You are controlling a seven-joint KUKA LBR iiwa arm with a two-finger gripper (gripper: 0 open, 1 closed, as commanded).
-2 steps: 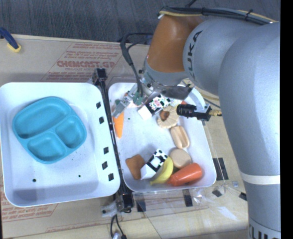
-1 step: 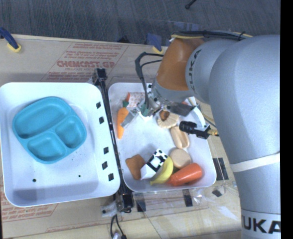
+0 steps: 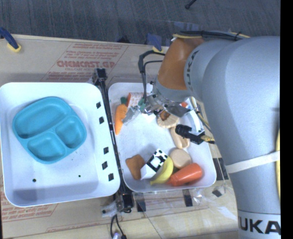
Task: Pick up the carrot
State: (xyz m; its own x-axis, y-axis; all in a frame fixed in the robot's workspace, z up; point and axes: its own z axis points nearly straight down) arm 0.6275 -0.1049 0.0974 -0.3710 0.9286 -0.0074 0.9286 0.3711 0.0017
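Observation:
The carrot (image 3: 119, 117) is a short orange piece lying lengthwise against the left wall of the right bin (image 3: 136, 141), near its far end. My gripper (image 3: 134, 112) hangs low over the far part of that bin, just right of the carrot and close to it. The grey wrist with its orange band (image 3: 174, 68) comes in from the right and hides the bin's far right corner. Nothing is visibly held.
At the near end of the right bin lie a brown chunk (image 3: 134, 166), a black-and-white checkered block (image 3: 158, 159), a banana (image 3: 163, 171), a red-orange vegetable (image 3: 188, 174) and beige pieces (image 3: 180, 142). The left bin (image 3: 62, 183) holds a blue divided plate (image 3: 49, 128).

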